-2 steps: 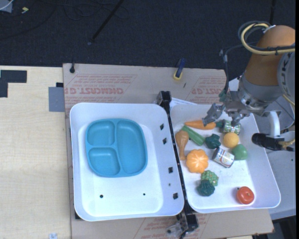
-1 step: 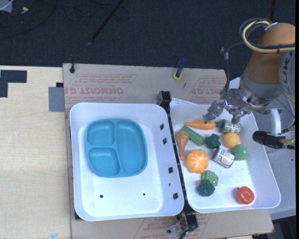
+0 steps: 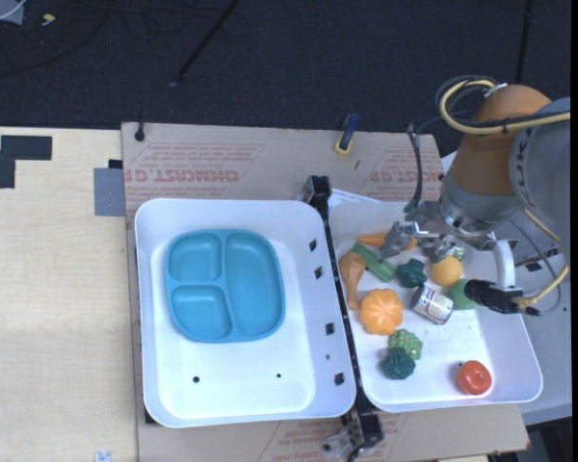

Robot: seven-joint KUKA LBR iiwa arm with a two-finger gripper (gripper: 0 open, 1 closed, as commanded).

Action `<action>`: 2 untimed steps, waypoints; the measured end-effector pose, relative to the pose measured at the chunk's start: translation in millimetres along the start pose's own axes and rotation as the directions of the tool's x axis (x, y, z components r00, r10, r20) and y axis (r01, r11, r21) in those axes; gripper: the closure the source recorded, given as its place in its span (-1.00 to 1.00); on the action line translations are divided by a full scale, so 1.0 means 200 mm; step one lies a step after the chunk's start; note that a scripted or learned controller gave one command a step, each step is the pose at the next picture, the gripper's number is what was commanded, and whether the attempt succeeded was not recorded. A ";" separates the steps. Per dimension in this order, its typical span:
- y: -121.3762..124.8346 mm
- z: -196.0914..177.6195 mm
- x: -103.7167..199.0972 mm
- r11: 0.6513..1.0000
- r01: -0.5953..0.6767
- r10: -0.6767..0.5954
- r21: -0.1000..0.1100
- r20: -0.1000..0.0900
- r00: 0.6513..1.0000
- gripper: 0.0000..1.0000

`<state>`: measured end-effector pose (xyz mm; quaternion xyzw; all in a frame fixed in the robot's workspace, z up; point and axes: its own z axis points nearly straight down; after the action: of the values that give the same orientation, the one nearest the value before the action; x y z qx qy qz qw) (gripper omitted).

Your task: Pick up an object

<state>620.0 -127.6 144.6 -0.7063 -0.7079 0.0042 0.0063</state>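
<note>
My gripper [image 3: 422,243] hangs over the back of the right bin [image 3: 520,369], open, with nothing seen held between its fingers. Just below it lie a dark green vegetable [image 3: 410,273] and a yellow lemon [image 3: 446,271]. An orange carrot [image 3: 371,240] and a green cucumber [image 3: 374,262] lie to its left. Nearer the front are a small tin can [image 3: 431,303], an orange pumpkin [image 3: 380,310], a tan squash [image 3: 352,269], two broccoli pieces [image 3: 400,354] and a red tomato [image 3: 474,377].
The left bin [image 3: 164,373] holds a blue divided plate [image 3: 224,285]. A black divider [image 3: 329,287] runs between the bins. The arm's orange band [image 3: 496,152] rises at the right, with cables around it. A blue-and-yellow clamp [image 3: 347,135] sits on the cardboard behind.
</note>
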 end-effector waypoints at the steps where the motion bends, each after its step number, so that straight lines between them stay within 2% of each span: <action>1: 0.00 0.28 0.00 1.000 -0.002 0.002 -0.005 0.004 1.000 -1.00; 2: 0.00 0.24 0.00 1.000 -0.004 0.004 0.000 0.000 1.000 1.00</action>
<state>618.8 -126.9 96.7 -0.7076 -0.7065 0.0043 0.0064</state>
